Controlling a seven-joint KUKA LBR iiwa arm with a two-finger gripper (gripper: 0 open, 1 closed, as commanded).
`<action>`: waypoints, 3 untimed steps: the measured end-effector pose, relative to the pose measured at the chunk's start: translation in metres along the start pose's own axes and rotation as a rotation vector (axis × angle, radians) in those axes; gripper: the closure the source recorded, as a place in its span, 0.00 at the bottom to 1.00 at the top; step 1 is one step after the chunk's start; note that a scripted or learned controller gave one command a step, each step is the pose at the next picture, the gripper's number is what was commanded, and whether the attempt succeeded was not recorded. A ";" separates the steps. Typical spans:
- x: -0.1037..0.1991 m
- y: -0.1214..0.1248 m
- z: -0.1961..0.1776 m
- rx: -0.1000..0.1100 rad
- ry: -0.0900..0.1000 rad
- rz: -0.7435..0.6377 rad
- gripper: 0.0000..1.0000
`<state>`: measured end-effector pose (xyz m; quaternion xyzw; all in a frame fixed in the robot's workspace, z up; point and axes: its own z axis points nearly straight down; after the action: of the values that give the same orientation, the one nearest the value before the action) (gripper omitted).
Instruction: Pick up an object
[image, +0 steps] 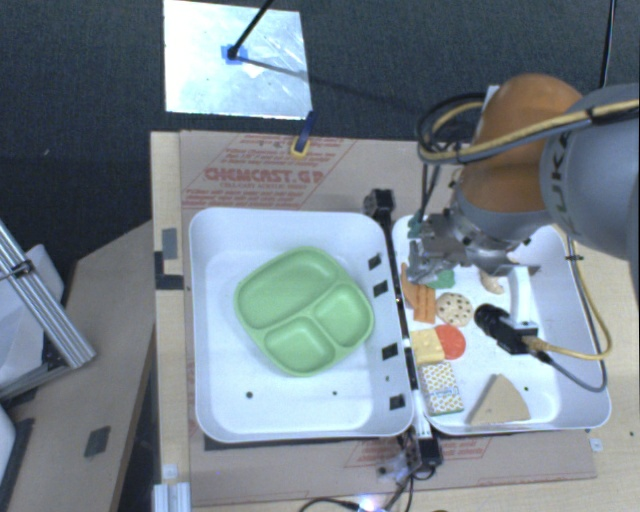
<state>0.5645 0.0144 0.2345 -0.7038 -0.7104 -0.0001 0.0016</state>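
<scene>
The left bin (212, 290) bears only a green plate (300, 310) with 3 compartments, lying well apart from the tool, so the choice falls to the right bin (562, 330), where all the small pieces crowd its left side beside the divider. The likeliest target, in my judgement, is the orange sticks (419, 298): they lie just on the near side of the gripper (432, 262), almost below it, with their long axis running roughly far to near along the bin's left wall. That wall is close on their left and may crowd a grasp from that side. Nearer along the same line sit a yellow square (428, 346) and then a checked cracker (441, 388). Directly at the gripper there is a small teal piece (443, 272), possibly already under the tool, though the view is too cluttered there to be sure, and I cannot tell whether the gripper is open or closed. To the right of the sticks, touching or nearly so, is a speckled cookie (454, 307), with a red slice (457, 345) just near of it. Further right and nearest the front lies a tan wedge (499, 403), apart from the rest. The arm (590, 150) comes in from the far right above the bin.
</scene>
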 end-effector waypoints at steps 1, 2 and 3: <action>0.029 -0.031 0.004 0.000 -0.002 0.002 1.00; 0.058 -0.049 0.001 -0.001 -0.001 0.001 1.00; 0.056 -0.049 0.022 0.000 -0.003 0.009 1.00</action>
<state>0.5148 0.0703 0.2132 -0.7069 -0.7073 0.0008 0.0008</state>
